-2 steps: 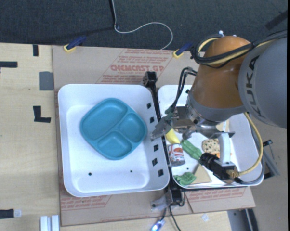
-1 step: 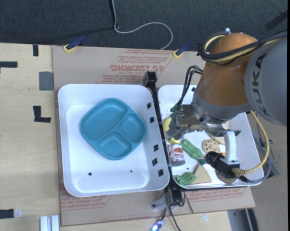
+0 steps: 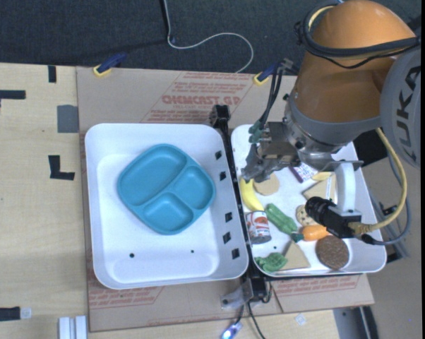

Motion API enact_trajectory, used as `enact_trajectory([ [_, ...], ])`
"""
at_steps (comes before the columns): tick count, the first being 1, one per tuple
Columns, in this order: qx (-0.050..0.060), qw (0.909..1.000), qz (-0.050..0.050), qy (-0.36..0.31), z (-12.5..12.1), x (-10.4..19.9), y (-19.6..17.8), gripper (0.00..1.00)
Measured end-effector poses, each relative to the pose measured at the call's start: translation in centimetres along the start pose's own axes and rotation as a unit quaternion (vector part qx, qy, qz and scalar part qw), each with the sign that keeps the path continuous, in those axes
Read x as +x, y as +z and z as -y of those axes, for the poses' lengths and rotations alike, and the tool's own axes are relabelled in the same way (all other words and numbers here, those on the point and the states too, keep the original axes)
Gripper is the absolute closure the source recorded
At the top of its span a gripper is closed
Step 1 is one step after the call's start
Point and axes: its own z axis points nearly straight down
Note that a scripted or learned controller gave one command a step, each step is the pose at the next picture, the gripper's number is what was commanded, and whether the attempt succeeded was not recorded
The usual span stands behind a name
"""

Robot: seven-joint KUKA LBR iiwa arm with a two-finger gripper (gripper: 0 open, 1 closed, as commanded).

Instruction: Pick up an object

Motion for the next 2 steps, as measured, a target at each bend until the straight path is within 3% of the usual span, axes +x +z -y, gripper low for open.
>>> enact_trajectory([
  [1,0.000,1.0000,0.001,0.004,0.0,-4.1,-5.9,1.00],
  [2,0.003,1.0000,0.001,0.001,0.0,-1.3,-7.4,1.00],
])
